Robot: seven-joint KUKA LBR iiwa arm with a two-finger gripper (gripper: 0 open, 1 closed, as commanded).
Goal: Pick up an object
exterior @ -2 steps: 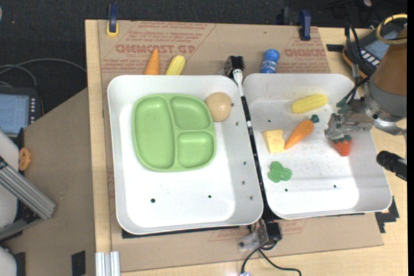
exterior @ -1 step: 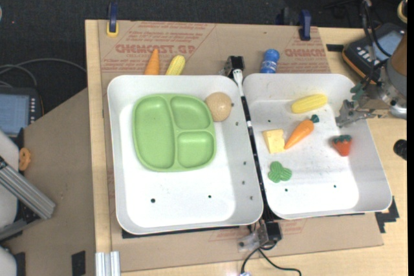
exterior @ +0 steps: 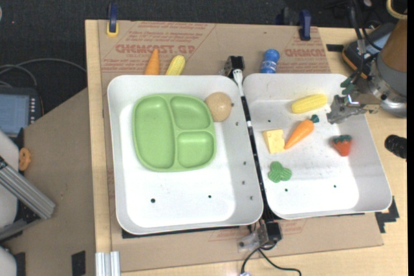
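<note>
At three o'clock over the right bin (exterior: 378, 187), my hand (exterior: 341, 110) hangs above the white floor; I cannot tell how far it is open, and nothing shows in its grip. Below me I count five things: one corn cob (exterior: 308, 103) and one carrot (exterior: 299, 133) just beside me toward nine o'clock, one strawberry (exterior: 343, 145) at six o'clock, one cheese wedge (exterior: 274, 140), one broccoli (exterior: 279, 172). The left bin (exterior: 187, 207) holds one green plate (exterior: 174, 132) and one potato (exterior: 218, 106).
</note>
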